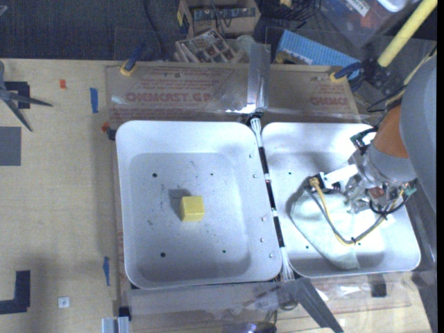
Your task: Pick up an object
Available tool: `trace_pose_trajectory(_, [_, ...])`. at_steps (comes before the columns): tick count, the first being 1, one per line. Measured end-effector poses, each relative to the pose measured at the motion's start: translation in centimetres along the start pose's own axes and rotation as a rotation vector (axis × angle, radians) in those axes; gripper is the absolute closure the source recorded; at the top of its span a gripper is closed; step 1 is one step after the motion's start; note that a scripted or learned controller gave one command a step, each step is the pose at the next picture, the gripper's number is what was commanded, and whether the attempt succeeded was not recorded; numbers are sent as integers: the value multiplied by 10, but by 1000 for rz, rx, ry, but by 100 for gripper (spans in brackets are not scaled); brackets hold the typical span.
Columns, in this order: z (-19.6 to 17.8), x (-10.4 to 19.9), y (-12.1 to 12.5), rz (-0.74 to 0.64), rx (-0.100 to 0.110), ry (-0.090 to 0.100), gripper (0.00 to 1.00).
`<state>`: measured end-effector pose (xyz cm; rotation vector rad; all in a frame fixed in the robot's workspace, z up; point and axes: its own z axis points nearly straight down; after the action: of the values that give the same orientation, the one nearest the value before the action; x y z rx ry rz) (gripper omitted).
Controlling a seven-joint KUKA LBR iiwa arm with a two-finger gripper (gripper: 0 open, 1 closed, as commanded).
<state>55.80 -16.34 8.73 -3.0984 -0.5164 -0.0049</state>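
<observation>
The single yellow cube [193, 208] lies in the left bin [139, 141], well apart from the gripper [357, 198] over the right bin [298, 141], two bins altogether.

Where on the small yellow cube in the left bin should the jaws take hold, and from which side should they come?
Grip the small yellow cube across two opposite flat side faces, coming straight down from above. It lies alone on the floor of the left white bin, well away from the walls, so the jaws likely have room on every side. It sits slightly turned, so the wrist should probably rotate to match its faces.
</observation>
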Motion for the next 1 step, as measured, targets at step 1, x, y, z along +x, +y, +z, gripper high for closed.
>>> trace_pose_trajectory(1, [-1,-53,-47,26,-1,3,100])
